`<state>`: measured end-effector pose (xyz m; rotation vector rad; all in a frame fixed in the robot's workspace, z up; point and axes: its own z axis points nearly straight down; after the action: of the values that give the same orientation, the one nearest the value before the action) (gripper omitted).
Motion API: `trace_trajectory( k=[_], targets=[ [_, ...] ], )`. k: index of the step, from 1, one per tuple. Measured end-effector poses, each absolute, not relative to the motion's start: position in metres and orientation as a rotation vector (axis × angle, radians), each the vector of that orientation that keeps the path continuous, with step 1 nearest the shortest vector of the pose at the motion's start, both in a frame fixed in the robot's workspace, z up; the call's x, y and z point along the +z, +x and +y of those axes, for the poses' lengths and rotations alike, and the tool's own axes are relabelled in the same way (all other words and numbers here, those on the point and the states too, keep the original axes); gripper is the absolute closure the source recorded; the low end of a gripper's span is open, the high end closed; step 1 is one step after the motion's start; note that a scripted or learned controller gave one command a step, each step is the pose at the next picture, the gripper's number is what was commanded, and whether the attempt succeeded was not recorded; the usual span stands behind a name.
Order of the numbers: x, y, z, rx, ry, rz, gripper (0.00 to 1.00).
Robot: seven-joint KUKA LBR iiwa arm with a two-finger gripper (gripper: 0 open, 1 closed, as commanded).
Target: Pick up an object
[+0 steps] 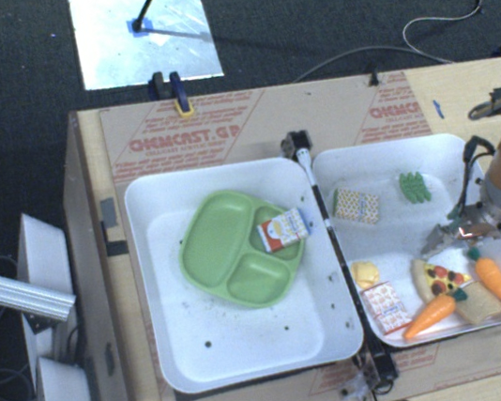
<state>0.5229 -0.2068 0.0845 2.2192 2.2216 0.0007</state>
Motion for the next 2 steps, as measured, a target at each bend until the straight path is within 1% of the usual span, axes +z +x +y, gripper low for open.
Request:
trace_trajectory(
  k=[1,2],
  targets=[
    [0.084,0.491,-0.144,0.001,2.218,2.225,0.00],
    [0.095,0.492,-0.145,0.005,2.216,2.223,1.00]
  ],
)
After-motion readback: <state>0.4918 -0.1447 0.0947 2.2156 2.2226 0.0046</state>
